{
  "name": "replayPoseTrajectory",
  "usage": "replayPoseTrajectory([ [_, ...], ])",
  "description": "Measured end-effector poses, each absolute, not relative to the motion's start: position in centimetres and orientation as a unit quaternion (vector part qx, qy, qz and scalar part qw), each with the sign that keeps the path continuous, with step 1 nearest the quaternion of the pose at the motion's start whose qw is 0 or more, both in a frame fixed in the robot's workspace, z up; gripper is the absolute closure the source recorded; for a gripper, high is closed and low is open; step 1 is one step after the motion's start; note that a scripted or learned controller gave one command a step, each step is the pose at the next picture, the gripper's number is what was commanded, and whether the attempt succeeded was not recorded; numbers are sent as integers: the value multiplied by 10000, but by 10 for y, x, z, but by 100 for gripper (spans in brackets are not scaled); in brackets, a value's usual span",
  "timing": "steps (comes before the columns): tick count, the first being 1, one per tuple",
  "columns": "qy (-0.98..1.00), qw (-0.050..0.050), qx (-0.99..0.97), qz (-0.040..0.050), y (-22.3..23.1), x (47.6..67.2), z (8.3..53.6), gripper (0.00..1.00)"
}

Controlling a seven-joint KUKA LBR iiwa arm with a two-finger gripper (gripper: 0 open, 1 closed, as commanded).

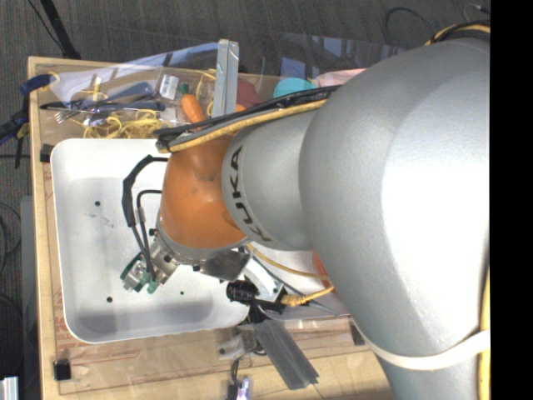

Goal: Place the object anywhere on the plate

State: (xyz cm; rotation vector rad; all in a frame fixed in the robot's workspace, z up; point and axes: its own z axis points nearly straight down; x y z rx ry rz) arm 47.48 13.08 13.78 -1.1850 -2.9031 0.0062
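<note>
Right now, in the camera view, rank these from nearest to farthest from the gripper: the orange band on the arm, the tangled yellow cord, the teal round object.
1. Orange band, just right of the gripper.
2. Tangled yellow cord, above, beyond the bin's top edge.
3. Teal round object, upper right, farthest.

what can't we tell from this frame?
- Plate: hidden; the arm covers the right half of the camera view.
- Right bin: hidden under the arm.
- Gripper over the left bin: too small to tell jaw state or any held object.
- Clutter behind the bin: tangled, items unclear.

Small green object (140,278) at the tool's (143,277) tip.
</note>
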Motion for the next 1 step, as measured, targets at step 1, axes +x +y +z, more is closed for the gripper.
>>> replayPoseTrajectory([
  [1,-9580,16,-2869,15,215,484,164,100],
])
